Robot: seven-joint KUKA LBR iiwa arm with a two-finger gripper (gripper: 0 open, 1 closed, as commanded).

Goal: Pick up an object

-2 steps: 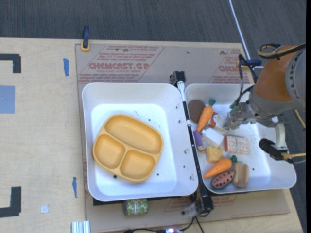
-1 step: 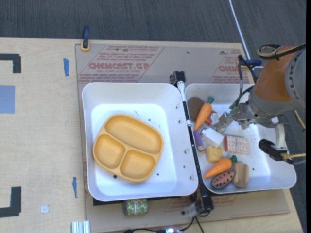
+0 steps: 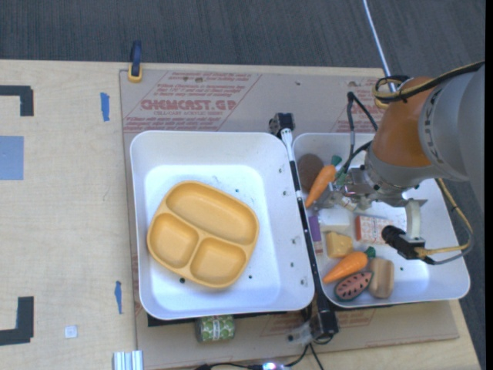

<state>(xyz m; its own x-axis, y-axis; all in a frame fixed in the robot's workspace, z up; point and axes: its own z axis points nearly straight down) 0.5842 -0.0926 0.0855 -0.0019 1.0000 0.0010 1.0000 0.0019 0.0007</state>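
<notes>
End effector point(image 3: 344, 193) (grip state unclear) crowds a carrot point(image 3: 320, 184); cheese wedge point(image 3: 338, 243) nearby.

The grey arm point(image 3: 451, 126) reaches in from the right — its claw point(image 3: 347, 195) pointed down, low.

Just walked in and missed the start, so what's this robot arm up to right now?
The arm reaches over the right bin, its gripper low among toy food near a carrot. Another carrot lies nearer the front. Nothing looks lifted yet. The left bin holds a yellow divided plate.
</notes>
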